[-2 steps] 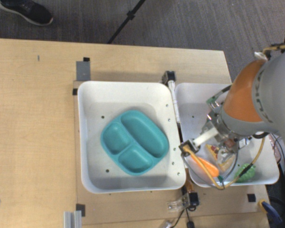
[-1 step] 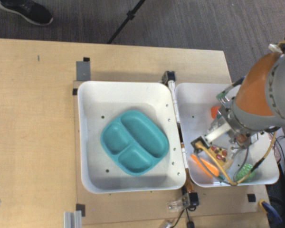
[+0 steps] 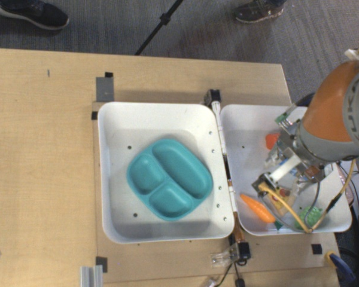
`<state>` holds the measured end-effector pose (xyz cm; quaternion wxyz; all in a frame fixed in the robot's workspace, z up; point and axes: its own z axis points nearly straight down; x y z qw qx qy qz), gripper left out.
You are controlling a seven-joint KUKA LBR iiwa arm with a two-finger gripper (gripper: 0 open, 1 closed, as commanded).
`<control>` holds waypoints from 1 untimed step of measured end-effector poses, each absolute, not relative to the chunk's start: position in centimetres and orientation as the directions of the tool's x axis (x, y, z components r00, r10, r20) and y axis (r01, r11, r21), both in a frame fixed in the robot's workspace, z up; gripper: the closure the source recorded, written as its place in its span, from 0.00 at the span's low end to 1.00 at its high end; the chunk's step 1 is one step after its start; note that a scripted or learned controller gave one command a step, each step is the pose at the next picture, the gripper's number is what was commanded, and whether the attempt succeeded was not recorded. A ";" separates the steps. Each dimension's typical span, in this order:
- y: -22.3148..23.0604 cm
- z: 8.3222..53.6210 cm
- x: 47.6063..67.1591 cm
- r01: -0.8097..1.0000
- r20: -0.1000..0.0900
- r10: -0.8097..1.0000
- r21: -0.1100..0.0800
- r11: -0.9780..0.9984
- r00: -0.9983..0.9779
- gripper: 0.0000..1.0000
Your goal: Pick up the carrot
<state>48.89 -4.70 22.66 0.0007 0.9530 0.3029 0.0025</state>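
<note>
The small orange tapered carrot (image 3: 255,207) is lying near the front wall of the right-hand shallow white plastic bin (image 3: 245,160), its long axis running from upper left to lower right in the camera view. The grey two-finger gripper (image 3: 267,186) is hovering just beside it, the carrot sitting slightly below and to the left of the tips. Whether the gripper is wide or narrow cannot be told from here, and nothing is visibly sitting in it.
</note>
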 end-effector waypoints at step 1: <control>-5.4 18.4 48.8 0.483 0.002 0.483 0.000 -0.875 0.875 0.00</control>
